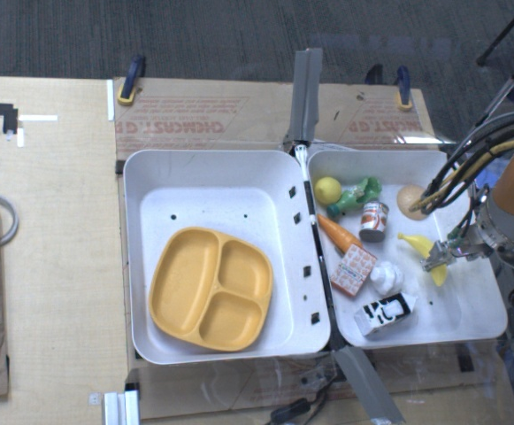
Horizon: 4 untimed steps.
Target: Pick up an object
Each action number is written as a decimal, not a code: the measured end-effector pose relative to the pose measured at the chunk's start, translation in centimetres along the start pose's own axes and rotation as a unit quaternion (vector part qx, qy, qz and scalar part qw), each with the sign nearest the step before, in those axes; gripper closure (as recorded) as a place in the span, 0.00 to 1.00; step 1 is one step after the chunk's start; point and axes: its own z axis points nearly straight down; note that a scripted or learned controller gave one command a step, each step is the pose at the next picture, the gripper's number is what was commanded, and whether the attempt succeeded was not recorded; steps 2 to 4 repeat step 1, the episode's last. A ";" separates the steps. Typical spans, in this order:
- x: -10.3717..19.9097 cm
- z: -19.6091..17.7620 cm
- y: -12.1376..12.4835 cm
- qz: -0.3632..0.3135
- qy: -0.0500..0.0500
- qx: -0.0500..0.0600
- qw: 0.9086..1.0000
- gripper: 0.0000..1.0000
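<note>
Where the arm (504, 211) reaches in from the right, we find its gripper (442, 257) low over the right-hand bin (469, 326), right at a yellow banana (426, 253) that lies near that bin's right side; whether anything sits in its grasp, we cannot tell at this size. Just above the banana, a tan egg-shaped object (409, 200) rests partly behind the black and yellow cables (469, 162). Moving leftward, we see a small can (373, 220), a green toy (356, 195) and a yellow lemon (327, 189) near the bin's top left corner. Below these lie an orange carrot (338, 233), a checked red-and-white packet (352, 269), a white crumpled item (384, 278) and a black-and-white carton (384, 312), all close together but apart from the banana. Beyond the divider, the left-hand bin (150, 193) holds a yellow divided plate (210, 288). Both bins stand on brown cardboard (212, 113).
</note>
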 end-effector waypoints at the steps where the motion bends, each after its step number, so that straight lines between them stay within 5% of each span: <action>1: 5.0 -8.0 2.9 0.073 0.000 0.000 0.997 1.00; 4: 5.0 -8.0 2.9 0.073 0.000 0.000 0.997 1.00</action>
